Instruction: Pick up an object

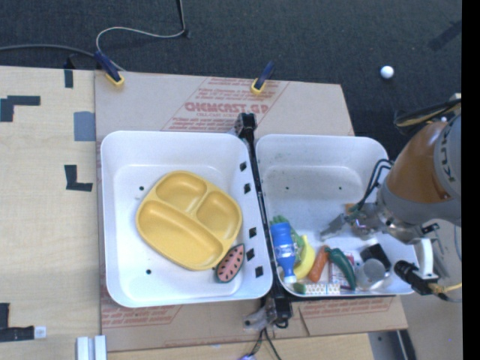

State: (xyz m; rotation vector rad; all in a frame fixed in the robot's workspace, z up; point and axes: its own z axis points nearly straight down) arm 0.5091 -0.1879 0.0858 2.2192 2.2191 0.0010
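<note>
Cardboard-covered counter (315,100), two white bins. Right bin (315,150): blue bottle (283,247) at near left, long axis near-to-far, beside banana (306,256), carrot (319,264), green pepper (341,263). Left bin (120,145): yellow divided plate (189,219), watermelon slice (229,263). Claw (337,226) over right bin, grip state unclear.

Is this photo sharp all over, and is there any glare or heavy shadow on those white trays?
In the camera view, focus is fairly even; the yellow plate and blue bottle have clear edges. Light is soft: the left bin looks bright white without harsh glare. The right bin is greyer near the arm, and the claw looks slightly smeared.
</note>
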